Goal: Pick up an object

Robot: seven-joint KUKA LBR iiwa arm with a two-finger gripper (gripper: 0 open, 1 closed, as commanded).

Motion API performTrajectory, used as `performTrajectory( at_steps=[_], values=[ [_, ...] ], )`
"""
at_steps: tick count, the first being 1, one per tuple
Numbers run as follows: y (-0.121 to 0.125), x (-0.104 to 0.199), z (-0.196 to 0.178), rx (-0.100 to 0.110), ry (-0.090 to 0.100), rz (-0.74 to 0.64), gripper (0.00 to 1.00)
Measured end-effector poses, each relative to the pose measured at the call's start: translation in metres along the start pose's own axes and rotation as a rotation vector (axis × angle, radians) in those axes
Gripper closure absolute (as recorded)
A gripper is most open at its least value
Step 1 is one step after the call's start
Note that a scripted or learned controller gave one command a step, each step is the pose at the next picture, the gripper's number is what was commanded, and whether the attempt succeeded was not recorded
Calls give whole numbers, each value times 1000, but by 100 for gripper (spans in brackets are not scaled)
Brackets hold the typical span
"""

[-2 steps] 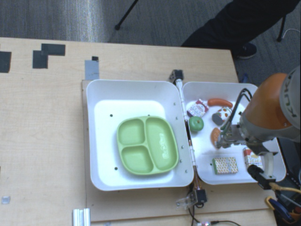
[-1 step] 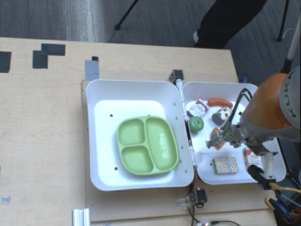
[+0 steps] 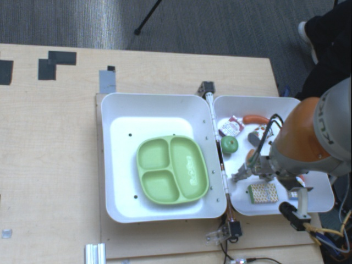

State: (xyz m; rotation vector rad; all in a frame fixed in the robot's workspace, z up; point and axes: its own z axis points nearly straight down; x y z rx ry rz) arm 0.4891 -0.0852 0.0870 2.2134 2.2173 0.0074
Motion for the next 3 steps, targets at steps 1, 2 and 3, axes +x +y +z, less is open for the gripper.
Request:
performTrajectory(
  at_steps=[1,2,3],
  values=[
    [2,0,-11,-7,0,-1,100],
    [2,1,-11,-6,0,-1,0],
    [4,1,-22,-10,0,-3,100]
  ],
)
